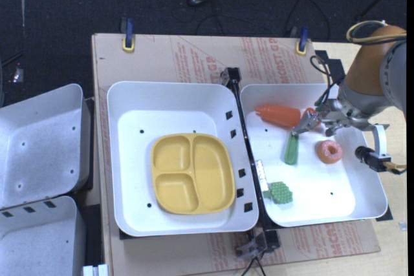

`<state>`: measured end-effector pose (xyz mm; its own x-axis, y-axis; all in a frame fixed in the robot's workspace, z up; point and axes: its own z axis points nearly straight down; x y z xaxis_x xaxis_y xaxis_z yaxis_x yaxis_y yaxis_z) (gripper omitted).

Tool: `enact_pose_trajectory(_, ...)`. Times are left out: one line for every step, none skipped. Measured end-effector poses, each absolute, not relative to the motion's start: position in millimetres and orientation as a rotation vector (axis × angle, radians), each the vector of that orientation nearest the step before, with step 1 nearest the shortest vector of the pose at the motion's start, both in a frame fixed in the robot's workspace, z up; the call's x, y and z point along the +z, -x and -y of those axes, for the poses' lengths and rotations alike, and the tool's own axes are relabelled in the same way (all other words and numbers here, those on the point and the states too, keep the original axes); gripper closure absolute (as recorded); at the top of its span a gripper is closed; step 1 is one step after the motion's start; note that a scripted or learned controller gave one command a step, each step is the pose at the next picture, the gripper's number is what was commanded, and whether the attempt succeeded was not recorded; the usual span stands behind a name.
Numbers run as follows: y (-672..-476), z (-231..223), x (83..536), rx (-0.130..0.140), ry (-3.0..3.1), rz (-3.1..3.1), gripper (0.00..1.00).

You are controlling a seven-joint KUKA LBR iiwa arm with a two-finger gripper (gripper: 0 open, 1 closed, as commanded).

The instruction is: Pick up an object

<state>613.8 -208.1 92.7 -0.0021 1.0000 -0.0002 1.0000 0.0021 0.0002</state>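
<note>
In the right bin (336, 203) lie an orange carrot-shaped toy (278, 115), a slim green stick (291, 150), a pink ring like a doughnut (329, 151) and a small green knobbly block (280, 192). My gripper (306, 124) reaches in from the right and hangs low, just right of the carrot's thick end and right over the top end of the green stick. Whether it touches the stick is unclear. The pink ring lies a little below and to the right of it.
The left bin (129, 139) holds a yellow divided plate (193, 172). A black divider (242, 139) runs between the two bins. The grey arm with its orange band (370, 71) crosses the right bin's far right corner. White trays (39, 139) stand left of the bench.
</note>
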Motion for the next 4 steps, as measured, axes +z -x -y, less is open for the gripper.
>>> enact_pose_trajectory(-614.5, 207.9, 103.1, 0.001, -2.215, -2.224, 1.0)
enact_pose_trajectory(-617.3, 202.7, 166.0, 0.005, -2.213, -2.22, 1.0)
enact_pose_trajectory(-613.2, 202.8, 210.2, 0.004, -2.215, -2.221, 1.0)
enact_pose_trajectory(-614.3, 202.9, 245.6, 0.003, -2.215, -2.221, 1.0)
